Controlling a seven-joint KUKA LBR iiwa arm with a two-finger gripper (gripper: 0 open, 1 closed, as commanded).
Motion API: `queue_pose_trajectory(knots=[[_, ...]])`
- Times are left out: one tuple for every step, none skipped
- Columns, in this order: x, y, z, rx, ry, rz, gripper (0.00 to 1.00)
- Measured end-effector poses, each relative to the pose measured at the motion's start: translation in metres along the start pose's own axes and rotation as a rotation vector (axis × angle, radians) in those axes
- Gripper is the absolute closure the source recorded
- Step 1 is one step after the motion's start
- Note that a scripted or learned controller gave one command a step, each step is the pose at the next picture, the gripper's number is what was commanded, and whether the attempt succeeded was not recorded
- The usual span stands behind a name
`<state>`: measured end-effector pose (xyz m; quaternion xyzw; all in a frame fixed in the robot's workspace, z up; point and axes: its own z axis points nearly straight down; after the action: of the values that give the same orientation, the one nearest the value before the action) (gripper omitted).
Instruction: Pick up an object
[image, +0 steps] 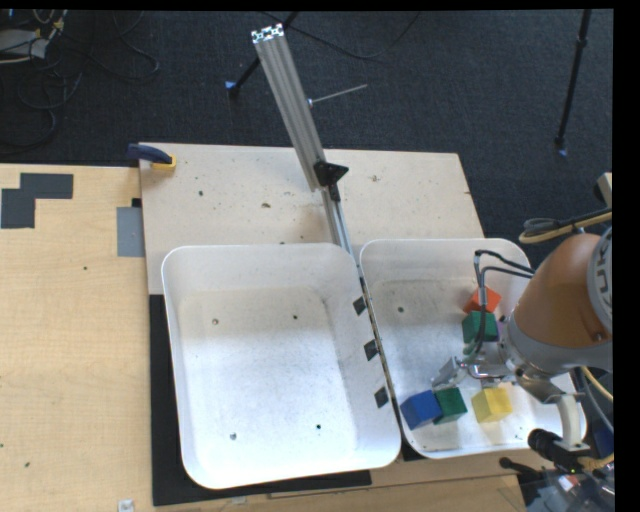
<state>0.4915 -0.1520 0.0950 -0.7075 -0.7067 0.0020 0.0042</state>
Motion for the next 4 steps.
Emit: queue_pose_trajectory(knots=[[-0.001, 0.000, 0.002, -0.006, -0.001, 0.003, 0.00], [-0.001, -0.001, -0.007, -0.004, 0.001, 0.009, 1.00], [0.005, 0.003, -0.067, -0.011, -0.003, -0.003, 1.00], [0.004, 0.004, -0.119, -0.011, -0.004, -0.002, 1.00]])
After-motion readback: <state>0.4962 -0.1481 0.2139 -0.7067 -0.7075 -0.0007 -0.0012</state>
